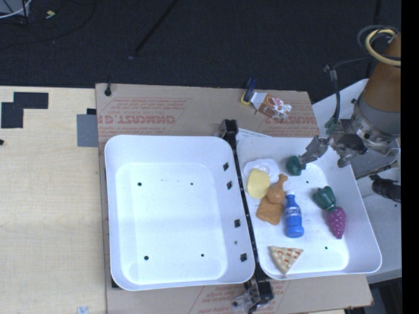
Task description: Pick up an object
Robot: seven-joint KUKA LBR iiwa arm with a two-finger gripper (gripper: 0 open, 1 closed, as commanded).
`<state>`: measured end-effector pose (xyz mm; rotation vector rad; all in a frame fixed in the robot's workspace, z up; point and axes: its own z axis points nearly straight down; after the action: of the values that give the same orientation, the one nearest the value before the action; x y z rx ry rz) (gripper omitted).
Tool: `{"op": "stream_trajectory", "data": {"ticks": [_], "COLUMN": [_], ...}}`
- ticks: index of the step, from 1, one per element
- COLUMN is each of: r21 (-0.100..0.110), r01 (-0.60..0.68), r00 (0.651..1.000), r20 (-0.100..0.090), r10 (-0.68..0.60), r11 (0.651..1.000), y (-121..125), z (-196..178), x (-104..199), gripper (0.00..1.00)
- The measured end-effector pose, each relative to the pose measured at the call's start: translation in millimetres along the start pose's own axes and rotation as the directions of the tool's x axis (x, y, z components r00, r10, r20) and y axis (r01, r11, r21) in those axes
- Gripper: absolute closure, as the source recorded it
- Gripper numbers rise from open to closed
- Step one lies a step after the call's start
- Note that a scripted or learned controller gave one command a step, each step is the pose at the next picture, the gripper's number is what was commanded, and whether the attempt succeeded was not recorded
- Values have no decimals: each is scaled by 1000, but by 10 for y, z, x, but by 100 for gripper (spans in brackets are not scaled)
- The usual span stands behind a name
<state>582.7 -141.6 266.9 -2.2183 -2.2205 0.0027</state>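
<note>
Lower frame, nearest: a pizza slice lies flat at the bottom of the right bin, point toward lower left. Above it, a blue bottle stands near the bin's centre, white cap toward the top. Just left of the bottle, touching or nearly so, an orange-brown drumstick, its narrow end up. A yellow lemon sits against the drumstick's upper left, on a white fried-egg shape. Right of the bottle, a purple grape bunch with a dark green pepper touching its upper end.

Left bin fills centre frame, its white floor showing only small dark holes. A black clip strip joins the two bins along the middle.

Upper right of the right bin: a small dark green object lies close to the bin's far rim. The hand is at it, one grey finger slanting down toward the object from the upper right. Cannot tell whether the fingers are spread or closed, nor whether the object sits between them.

The arm enters from the right edge, grey wrist under an orange-brown section, cables looping alongside.

Far side: both bins rest on a cardboard sheet with reversed red print. On its far edge, a blue-and-yellow clip and a small printed packet. The pale wood desk runs to the left; dark floor beyond at the top.
</note>
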Motion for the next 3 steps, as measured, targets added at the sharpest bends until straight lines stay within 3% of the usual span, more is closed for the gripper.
{"op": "stream_trajectory", "data": {"ticks": [1, 2, 3], "r21": [8, 5, -7], "r01": [5, -6, -2], "r00": [1000, 1000, 1000], "r20": [-3, -2, 3], "r10": [-5, 6, 2], "r11": [1000, 1000, 1000], "y": [345, -543, 0], "z": [1288, 1815, 1777], "x": [651, 324, -209], "gripper": [0, 0, 0]}}
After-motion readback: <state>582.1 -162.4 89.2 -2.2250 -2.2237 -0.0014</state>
